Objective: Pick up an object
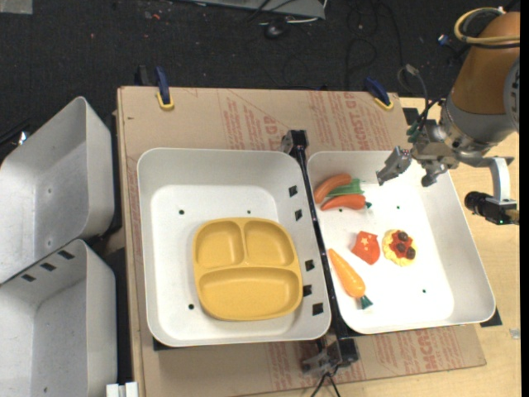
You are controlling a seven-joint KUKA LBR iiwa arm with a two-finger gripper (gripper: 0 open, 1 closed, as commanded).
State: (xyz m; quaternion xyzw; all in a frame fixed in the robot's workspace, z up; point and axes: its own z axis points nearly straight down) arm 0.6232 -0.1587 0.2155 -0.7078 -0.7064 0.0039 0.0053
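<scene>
orange carrots [340,192] lie near open claw [411,169], seemingly.

The divider [310,222] between the two bins served as the landmark. Left of it, in the left bin [165,180], lay a compartment plate [246,268]. Right of it, in the right bin [463,255], two carrots [339,193] lay near its far end, another carrot [347,275] just beside its near part, and a strawberry [367,247] and small tart [399,247] farther right
</scene>
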